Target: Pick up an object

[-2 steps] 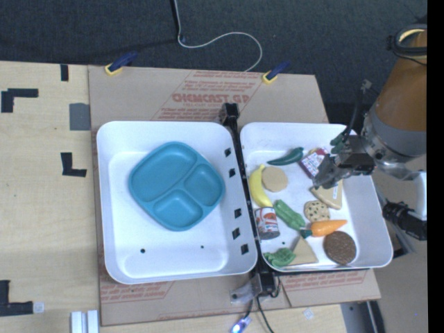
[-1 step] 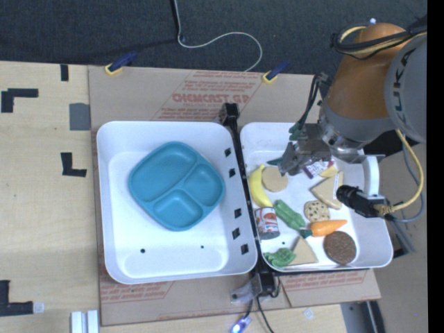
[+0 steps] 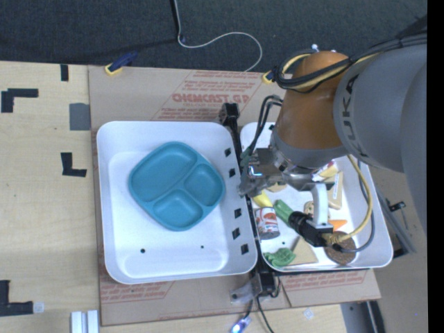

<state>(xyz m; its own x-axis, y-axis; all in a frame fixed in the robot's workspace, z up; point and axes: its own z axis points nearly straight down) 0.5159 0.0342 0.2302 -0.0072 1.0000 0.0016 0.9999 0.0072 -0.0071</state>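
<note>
1. Your likeliest target, the small can [image 3: 268,223], lay in the right bin [image 3: 374,255] by its left wall, among cluttered toys.
2. It sat just below your hand [image 3: 258,179], toward the near edge.
3. Whether the hand was open or closed, you couldn't tell.
4. The blue plate [image 3: 177,184] sat well apart in the left bin [image 3: 118,144].

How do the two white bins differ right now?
The left bin holds a single blue divided plate; the right bin holds a clutter of small items, including a small can and a green piece. The arm hangs over the right bin, not the left. Both are shallow and white.
</note>
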